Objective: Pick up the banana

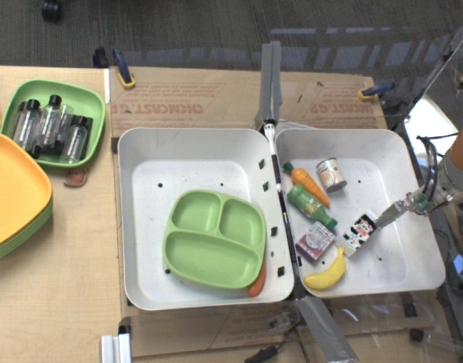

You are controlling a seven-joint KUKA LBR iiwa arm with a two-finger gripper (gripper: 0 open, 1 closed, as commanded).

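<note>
Banana (pixel 327 272): bottom edge of right bin (pixel 398 278), long axis running 2 to 8 o'clock | Gripper (pixel 388 214): right of bin centre, beside a small carton (pixel 358 233), grip state cannot tell | Banana lies at gripper's 7 o'clock, carton between.

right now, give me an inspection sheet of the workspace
surface: two white bins side by side on cardboard
job's things: banana in right bin's near left corner, untouched
clutter: carrot, can, green bottle, pink pack, cow-print carton; green divided plate in left bin
grippers: hand low over right bin, by the carton
cables: wires beside the arm at right
surroundings: green tray of bottles, orange plates, clamps
</note>
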